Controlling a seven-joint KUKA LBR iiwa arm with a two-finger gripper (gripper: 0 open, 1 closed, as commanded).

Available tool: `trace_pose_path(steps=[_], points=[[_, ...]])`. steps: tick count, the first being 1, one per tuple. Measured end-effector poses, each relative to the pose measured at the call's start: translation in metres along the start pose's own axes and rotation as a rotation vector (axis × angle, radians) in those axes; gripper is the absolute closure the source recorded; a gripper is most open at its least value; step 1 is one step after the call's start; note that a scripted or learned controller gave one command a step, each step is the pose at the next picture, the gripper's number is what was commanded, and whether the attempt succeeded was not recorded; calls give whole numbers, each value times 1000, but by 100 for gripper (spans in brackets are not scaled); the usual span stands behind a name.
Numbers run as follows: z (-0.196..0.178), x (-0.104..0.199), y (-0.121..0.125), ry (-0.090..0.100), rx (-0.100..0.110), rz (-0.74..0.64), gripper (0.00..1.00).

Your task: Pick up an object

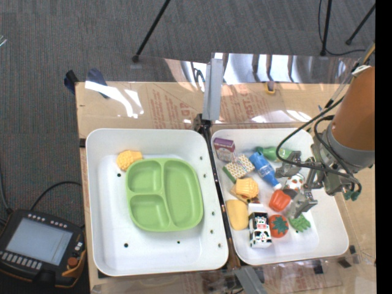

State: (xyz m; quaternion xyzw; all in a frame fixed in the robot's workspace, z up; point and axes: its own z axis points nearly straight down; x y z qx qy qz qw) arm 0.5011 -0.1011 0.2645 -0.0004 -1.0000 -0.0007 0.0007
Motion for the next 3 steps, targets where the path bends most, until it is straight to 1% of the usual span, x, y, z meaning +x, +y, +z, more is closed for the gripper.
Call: trace_pose_path(steps=[1,2,3], points=[[153,-26,-6,-19,4,-99,0],[161,-110,0,-19,4,57,0],[162,-127,0,3,3,30,0]])
